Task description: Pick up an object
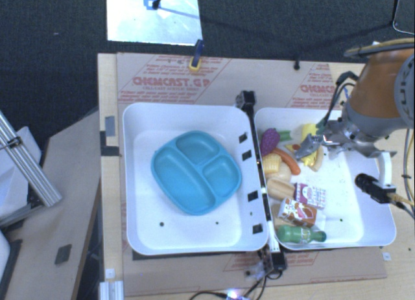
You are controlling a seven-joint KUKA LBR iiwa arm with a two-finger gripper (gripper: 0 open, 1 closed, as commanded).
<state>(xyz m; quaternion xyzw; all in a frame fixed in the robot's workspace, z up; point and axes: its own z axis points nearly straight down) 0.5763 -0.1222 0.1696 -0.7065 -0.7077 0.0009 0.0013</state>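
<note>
Two white bins sit side by side on the bench: the left bin (139, 227) has just a blue tray (194, 171) in the middle, and the right bin (373, 230) has toy food heaped along its left wall, with the arm (382, 88) over its far right corner. The gripper (314, 144) hangs low near the far edge, just beside a yellow piece (308, 130) and an orange carrot (288, 161), though I can't tell its state. Looks like the reach-in step; next it needs to settle over one toy and close.

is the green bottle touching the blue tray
Apart. The camera view shows the green bottle in the right bin and the blue tray in the left bin, with the bin walls between them.
</note>
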